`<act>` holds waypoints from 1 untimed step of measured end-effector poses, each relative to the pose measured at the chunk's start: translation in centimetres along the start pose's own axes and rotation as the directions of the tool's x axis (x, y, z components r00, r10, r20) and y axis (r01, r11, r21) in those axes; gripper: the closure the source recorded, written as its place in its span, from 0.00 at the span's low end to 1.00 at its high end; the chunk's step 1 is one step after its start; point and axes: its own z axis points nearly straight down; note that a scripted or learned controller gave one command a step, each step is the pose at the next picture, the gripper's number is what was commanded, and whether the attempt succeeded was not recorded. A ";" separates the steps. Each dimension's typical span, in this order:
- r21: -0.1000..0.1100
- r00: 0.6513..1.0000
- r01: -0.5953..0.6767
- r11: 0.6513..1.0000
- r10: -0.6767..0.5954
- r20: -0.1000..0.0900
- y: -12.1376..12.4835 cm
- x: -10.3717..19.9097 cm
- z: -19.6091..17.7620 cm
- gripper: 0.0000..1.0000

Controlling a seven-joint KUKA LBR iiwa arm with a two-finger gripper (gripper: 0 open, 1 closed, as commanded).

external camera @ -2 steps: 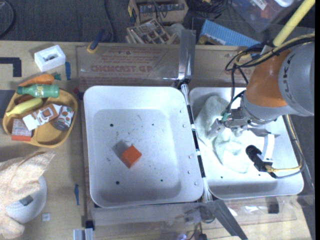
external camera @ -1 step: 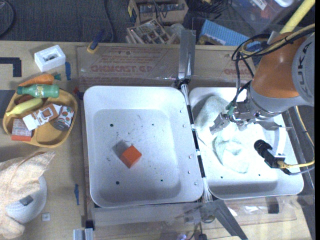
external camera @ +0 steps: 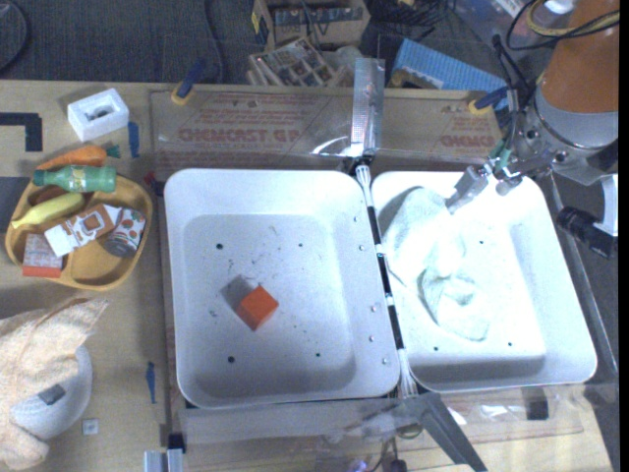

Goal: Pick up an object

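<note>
An orange cube (external camera: 258, 307) with a grey side lies in the left bin (external camera: 197, 205), a little left of its middle. A pale, crumpled cloth (external camera: 444, 268) is spread over the left half of the right bin (external camera: 560, 293). My gripper (external camera: 470, 189) hangs over the back of the right bin, just above the cloth's upper edge, below the arm's orange band (external camera: 590, 47). Whether it touches the cloth is unclear.
A wooden bowl (external camera: 84, 268) of toy food sits left of the bins, with a beige cloth (external camera: 44, 362) in front of it. A small white box (external camera: 98, 113) lies at the back left. Cables and boxes crowd the floor behind the bench.
</note>
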 end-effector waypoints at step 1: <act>0.003 1.000 -0.018 1.000 0.018 -0.003 -4.7 0.6 8.6 0.00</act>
